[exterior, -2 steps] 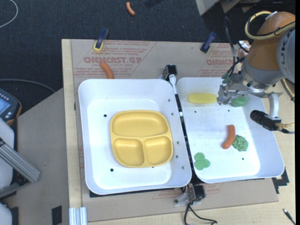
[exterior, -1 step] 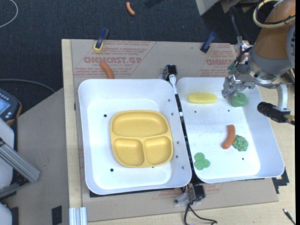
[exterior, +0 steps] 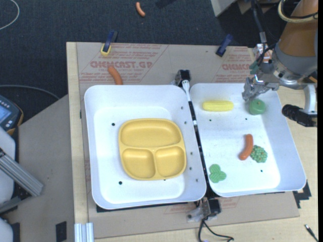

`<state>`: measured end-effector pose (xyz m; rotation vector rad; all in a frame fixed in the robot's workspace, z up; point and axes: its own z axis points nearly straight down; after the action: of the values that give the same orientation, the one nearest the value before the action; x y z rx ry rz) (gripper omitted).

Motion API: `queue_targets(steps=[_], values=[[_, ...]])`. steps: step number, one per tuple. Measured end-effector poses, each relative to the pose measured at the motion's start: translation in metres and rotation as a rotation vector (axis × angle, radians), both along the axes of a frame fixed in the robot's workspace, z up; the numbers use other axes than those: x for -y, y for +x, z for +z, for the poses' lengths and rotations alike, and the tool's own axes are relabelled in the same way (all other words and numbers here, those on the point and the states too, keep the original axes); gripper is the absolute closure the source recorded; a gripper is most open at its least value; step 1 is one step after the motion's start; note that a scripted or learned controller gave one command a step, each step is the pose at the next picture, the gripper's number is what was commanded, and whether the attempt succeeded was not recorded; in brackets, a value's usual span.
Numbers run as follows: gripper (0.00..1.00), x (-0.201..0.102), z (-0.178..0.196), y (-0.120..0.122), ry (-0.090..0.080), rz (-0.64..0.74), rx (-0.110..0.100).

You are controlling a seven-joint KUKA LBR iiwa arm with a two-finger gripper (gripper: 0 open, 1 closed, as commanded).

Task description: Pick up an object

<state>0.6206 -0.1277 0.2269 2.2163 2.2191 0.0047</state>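
A dark carpet (exterior: 75,14) surrounds the bench, with a small orange piece (exterior: 140,8) lying on it beyond the far edge. A brown board (exterior: 146,59) covers the bench top, held by a clamp with a yellow tip (exterior: 107,44) and a blue clamp (exterior: 223,45); another orange piece (exterior: 115,75) rests on the board just behind the left bin (exterior: 101,150). That bin holds a yellow divided plate (exterior: 151,148) near its middle. The right bin (exterior: 282,155) sits touching the left bin's right side. In it, going rightward from the left bin, lie a green leafy toy (exterior: 217,174) near the front, a yellow corn cob (exterior: 218,105) toward the back, an orange sausage (exterior: 246,146), a green broccoli (exterior: 259,154) touching the sausage, and a round green toy (exterior: 257,107) at the far back. The gripper (exterior: 251,96) hangs just beside that round toy, perhaps touching it; whether its fingers are spread or closed cannot be told.
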Motion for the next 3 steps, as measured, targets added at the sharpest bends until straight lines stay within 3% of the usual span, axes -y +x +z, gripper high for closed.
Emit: queue_targets(steps=[1, 3], values=[[1.0, -0.056, -0.01, -0.014, 0.004, 0.004, -0.009], [1.0, -0.136, -0.011, -0.03, 0.004, 0.003, -0.009]])
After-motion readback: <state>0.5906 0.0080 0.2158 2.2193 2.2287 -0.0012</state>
